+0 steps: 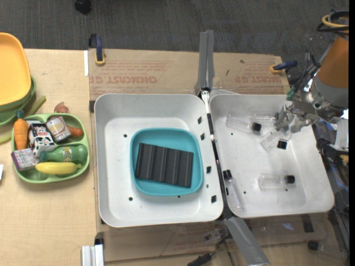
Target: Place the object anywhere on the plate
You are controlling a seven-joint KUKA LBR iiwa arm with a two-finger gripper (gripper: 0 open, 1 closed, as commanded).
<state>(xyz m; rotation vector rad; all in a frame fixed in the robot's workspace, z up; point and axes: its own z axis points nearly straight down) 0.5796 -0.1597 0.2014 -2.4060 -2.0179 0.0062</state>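
The dark ridged block [165,164] is lying flat on the teal plate [140,143] in the left bin [111,115], its long side running left to right across the middle of the frame, while the gripper [288,118] is hanging over the right bin [310,198] at the right.

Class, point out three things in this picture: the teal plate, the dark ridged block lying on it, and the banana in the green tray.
teal plate [142,148]: camera view, bare left rim.
dark ridged block [165,164]: camera view, middle of its top.
banana [55,168]: camera view, middle of its length.
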